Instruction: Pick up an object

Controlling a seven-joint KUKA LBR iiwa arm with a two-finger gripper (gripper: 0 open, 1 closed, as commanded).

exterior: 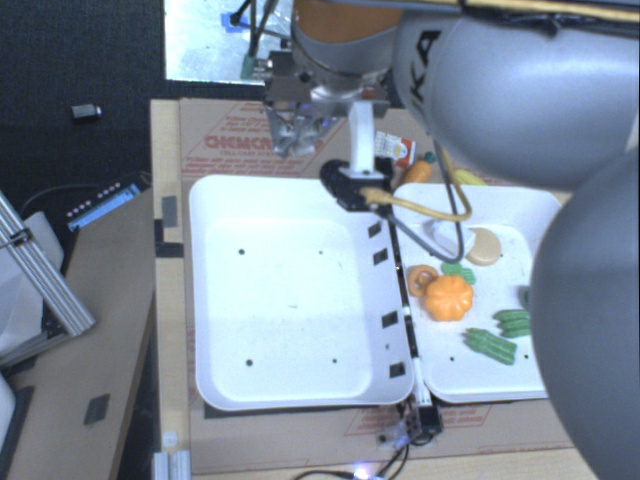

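Observation:
My gripper (293, 138) hangs below the wrist at the far edge of the left bin (285, 308), over the brown cardboard behind it. It looks blurred, and nothing shows in its grasp. The objects lie in the right bin (500, 388): an orange pumpkin (449, 297), an orange ring (422, 279) touching it, a beige disc (484, 247), and two green bean pods (490, 345) (513, 320). An orange carrot-like piece (418, 171) and a red and white item (396, 150) sit at that bin's far end, partly hidden by the arm.
The big grey arm (520, 78) covers the right bin's far and right parts. A black bracket (350, 183) and a yellow cable (430, 211) hang over the divider (398, 298) between the bins. A metal frame (40, 278) stands at the left.

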